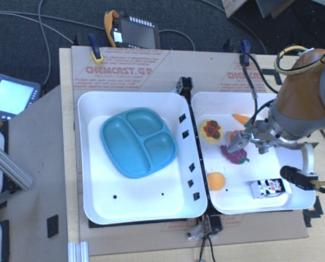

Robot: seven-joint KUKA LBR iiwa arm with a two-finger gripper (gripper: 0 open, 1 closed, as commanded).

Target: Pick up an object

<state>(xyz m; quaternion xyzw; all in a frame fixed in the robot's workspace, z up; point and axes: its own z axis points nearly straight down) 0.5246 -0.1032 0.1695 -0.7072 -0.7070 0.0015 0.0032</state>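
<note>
A blue sectioned plate [139, 141] lies in the left bin [91, 162]; a teach pendant [135, 33] sits behind the bench.

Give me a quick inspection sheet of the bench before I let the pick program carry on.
Surface: bench board bears the left bin and the right bin side by side.
Job's things: in the right bin, purple grapes, pizza slice toy, orange ball, carrot piece, black-and-white carton.
Clutter: blue divided plate lies in the left bin.
Grippers: gripper sits just above the grapes; grasp cannot be judged.
Cables: black cable runs down to the wrist; grey cables cross the floor.
Surroundings: teach pendant behind the bench, lit screen at left.
</note>
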